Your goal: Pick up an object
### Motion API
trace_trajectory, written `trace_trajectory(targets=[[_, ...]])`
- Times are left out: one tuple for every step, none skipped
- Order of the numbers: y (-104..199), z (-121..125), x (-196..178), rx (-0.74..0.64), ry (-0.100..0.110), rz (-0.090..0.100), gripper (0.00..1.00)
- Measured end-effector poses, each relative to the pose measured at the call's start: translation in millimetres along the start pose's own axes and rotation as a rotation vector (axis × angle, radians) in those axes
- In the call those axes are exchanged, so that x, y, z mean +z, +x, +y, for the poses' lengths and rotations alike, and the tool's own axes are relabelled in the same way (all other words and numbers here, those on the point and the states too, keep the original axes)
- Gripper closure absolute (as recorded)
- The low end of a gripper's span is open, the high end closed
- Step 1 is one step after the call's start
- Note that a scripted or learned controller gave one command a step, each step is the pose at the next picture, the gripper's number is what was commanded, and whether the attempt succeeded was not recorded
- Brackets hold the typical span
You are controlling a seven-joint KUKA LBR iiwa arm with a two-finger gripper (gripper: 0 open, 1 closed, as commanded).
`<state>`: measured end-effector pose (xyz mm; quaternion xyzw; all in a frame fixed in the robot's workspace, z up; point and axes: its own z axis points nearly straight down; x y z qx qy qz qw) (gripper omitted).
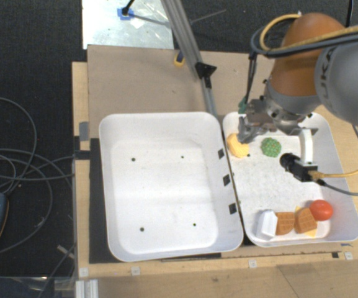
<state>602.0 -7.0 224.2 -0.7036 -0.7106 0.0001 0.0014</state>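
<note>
A yellow object (236, 146) lies in the right bin (346, 227), hard against that bin's left wall, at about ten o'clock from the bin's middle. The claw (246, 133) hangs directly over it, its tip reaching the yellow object's upper edge; whether the claw is clenched, released or grasping the piece cannot be told from this slanted view, since the wrist body covers the tips.

Just beside the yellow object, at three o'clock from it, sits a green knobbly ball (270, 146), apart from the claw. Toward five o'clock of the bin's middle a row of things rests along the near wall: a white block (266, 223), two orange-brown pieces (295, 221) touching each other, and a red ball (321, 210) just beside the right-hand piece. A black fitting (294, 166) with a yellow cable juts from the arm over the bin's middle.

The arm (327, 61), grey with an orange band, comes in from two o'clock. The left bin (107, 166) stands beside the right one, touching it along the shared edge, both on the brown tabletop (135, 79).
</note>
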Motion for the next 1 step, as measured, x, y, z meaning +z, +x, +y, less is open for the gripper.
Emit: trace_trajectory(targets=[[53.4,-29.8,-3.8,-0.001,-0.001,0.001,1.00]])
